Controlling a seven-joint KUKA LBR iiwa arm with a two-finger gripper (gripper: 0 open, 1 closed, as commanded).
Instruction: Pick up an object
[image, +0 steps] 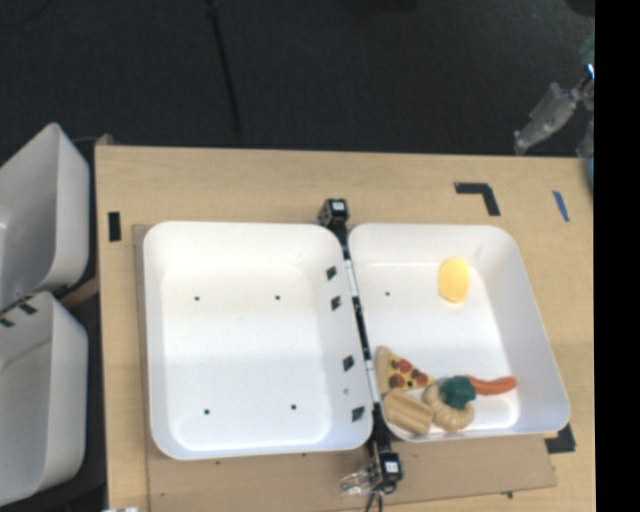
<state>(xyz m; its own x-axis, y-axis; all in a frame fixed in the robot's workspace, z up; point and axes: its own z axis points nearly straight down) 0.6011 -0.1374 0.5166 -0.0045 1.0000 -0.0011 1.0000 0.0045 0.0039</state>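
The right white bin holds several toy foods. A yellow lemon-like piece lies alone near its back. A pizza slice, a tan bread roll, a pale roll, a green piece and an orange carrot crowd together at its front left corner. My gripper shows as a pale grey blurred shape at the top right, beyond the bench's back edge, high above and far from the bins. It holds nothing that I can see.
The left white bin lies beside the right one, joined along a black clipped seam. Two white tubs stand off the bench's left edge. Black corner marks sit on the wooden bench top.
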